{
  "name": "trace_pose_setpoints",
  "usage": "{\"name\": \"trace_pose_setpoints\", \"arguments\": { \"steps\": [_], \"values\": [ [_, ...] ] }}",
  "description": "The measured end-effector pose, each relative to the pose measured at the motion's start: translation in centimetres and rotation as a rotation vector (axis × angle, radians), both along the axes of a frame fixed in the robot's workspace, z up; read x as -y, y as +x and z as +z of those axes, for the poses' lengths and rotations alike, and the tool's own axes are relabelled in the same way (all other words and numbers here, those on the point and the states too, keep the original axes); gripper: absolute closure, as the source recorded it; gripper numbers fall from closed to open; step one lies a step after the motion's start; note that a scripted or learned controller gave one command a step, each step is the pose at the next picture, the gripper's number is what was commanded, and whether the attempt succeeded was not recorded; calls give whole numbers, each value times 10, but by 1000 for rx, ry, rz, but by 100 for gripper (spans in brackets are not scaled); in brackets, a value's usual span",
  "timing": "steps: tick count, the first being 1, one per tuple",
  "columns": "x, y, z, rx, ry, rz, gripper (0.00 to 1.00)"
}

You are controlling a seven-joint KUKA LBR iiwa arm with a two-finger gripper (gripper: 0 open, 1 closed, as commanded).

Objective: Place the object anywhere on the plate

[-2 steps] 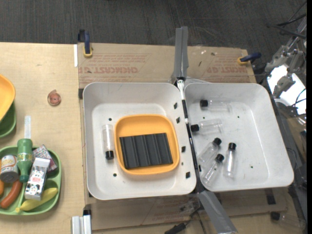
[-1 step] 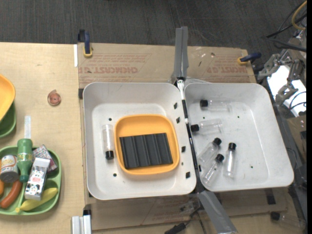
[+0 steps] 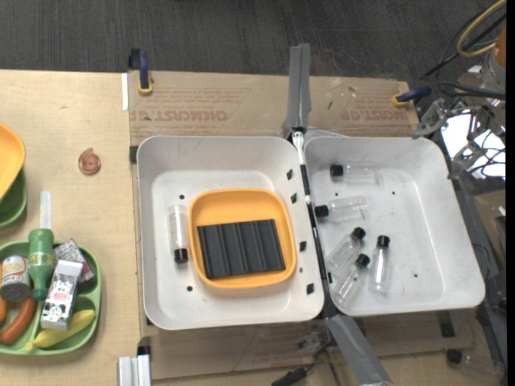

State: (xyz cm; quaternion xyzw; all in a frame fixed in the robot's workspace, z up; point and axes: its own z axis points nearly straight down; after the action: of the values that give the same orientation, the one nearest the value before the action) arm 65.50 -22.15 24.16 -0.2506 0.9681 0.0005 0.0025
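A clear vial with a black cap lies on its side in the left bin. It lies just beside the left edge of the plate, on the bin's white floor and not on the plate. Its cap points toward the near side of the bin.

The plate is orange, squarish with rounded corners, and sits in the middle of the left bin. A black ridged mat covers most of its surface.

The right bin touches the left one along a shared middle edge. It holds five more clear vials with black caps, all lying flat. One vial lies near the far side. A second is close to the middle edge. Three others and are clustered near one another toward the near side.

Both bins rest on a sheet of brown cardboard with red printing, held by a blue clamp at the far left corner and another clamp at the far right.

To the left, well apart from the bins, the wooden tabletop carries a green tray of toy food, including a small green bottle and a carton. A yellow bowl sits at the left edge, and a small pink round item lies near it. Tangled cables fill the upper right corner.
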Motion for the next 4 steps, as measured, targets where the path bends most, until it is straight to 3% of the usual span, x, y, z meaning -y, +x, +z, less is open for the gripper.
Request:
{"name": "trace_pose_setpoints", "arguments": {
  "steps": [2,3,4],
  "values": [
    [0,4,-40,1,-1,648,0],
    [0,5,47,3,-2,798,0],
    [0,-39,78,2,-2,1109,0]
  ]
}}
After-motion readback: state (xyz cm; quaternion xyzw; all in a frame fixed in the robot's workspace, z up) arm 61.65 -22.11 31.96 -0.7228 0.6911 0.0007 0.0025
